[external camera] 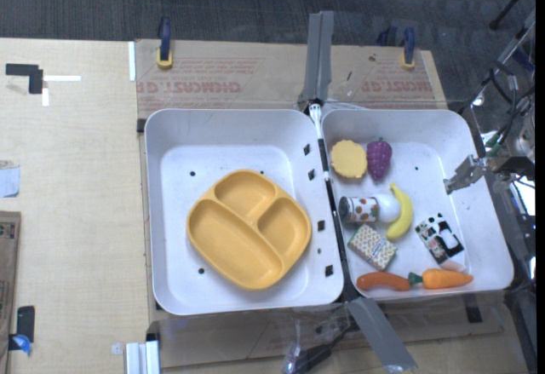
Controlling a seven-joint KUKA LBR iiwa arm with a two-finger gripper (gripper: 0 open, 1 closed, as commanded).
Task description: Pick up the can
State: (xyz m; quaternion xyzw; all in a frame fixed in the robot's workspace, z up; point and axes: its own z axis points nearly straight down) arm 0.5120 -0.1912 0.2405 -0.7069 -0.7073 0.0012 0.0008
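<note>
Can (pixel 358 209) lies on its side in the right bin (pixel 477 193), near that bin's left wall, spotted label up, its right end touching a white bulb-shaped thing (pixel 386 208).

Left to right:
- Bench (pixel 68 193), pale wood, carries both bins.
- Left bin (pixel 170 151): one yellow plate (pixel 248 229) with three compartments, tilted so its long axis runs 10 to 4 o'clock.
- Right bin, from the can:
 - at 12 o'clock, a round yellow piece (pixel 348 159), apart from the can;
 - at 1 o'clock, purple grapes (pixel 379 157), just beside the yellow piece;
 - at 3 o'clock, past the white thing, a banana (pixel 400 212), upright in view, curving toward 5 o'clock;
 - at 5 o'clock, a small speckled box (pixel 372 246), turned diamond-wise, near the can;
 - at 6 o'clock, along the front wall, a carrot (pixel 383 282); a second carrot (pixel 446 279) lies to its right, green ends meeting between them;
 - at 4 o'clock, well apart, a black-and-white item (pixel 438 239), too small to identify.
- Tool (pixel 464 175): at the can's 3 o'clock, well apart, over the right side of the right bin. Cannot tell whether it is wide or narrow. Nothing seen in it.
</note>
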